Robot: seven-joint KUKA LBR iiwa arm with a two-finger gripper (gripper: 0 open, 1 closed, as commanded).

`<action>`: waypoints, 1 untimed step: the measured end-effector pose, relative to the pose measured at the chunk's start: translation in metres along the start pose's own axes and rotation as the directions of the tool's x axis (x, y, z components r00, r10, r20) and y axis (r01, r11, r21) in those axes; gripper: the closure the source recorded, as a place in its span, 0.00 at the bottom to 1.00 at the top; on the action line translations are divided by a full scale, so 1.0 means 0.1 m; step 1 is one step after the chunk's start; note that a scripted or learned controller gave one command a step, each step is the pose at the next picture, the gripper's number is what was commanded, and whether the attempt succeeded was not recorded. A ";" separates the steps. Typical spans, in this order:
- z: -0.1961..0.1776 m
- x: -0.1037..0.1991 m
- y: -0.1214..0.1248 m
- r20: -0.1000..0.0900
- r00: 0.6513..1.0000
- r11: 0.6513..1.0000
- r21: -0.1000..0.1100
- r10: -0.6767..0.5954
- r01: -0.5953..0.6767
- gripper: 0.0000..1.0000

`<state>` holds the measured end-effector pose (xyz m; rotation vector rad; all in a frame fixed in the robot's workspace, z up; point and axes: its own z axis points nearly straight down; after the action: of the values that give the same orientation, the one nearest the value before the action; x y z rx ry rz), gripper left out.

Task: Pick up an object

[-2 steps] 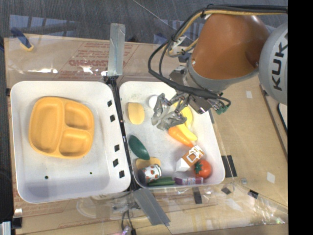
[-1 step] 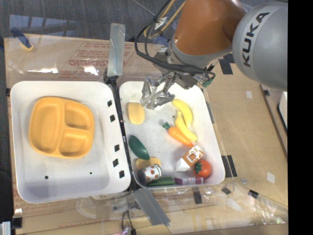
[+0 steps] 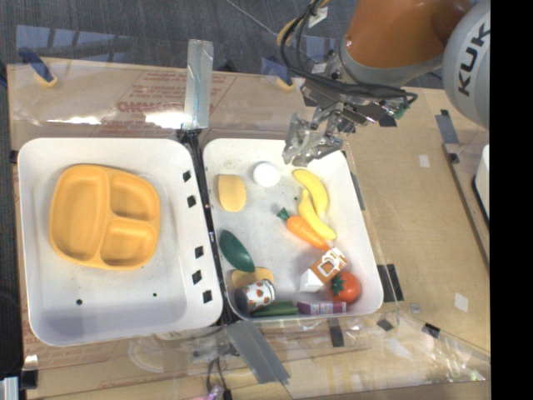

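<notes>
Your bench (image 3: 416, 223) carries two white bins. The left bin (image 3: 50, 307) holds a yellow divided tray (image 3: 104, 217). The right bin (image 3: 258, 223) holds the loose objects. Your arm (image 3: 400, 23) reaches in from the right, with the claw (image 3: 310, 147) over the right bin's far rim. You cannot tell how far the claw is parted, and nothing shows in its grip. Just below it lies a yellow banana (image 3: 314, 200), curved, with an orange carrot (image 3: 306, 229) touching it. A white ball (image 3: 266, 174) and a pale yellow piece (image 3: 231, 192) lie nearby. A tomato (image 3: 346, 287) sits in the near corner.
</notes>
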<state>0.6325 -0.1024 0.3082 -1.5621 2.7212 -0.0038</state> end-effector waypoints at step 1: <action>0.14 0.43 -0.49 0.000 0.979 0.979 -0.001 -0.204 0.204 1.00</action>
<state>0.6532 -0.1637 0.2943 -1.8329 2.5471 -0.0032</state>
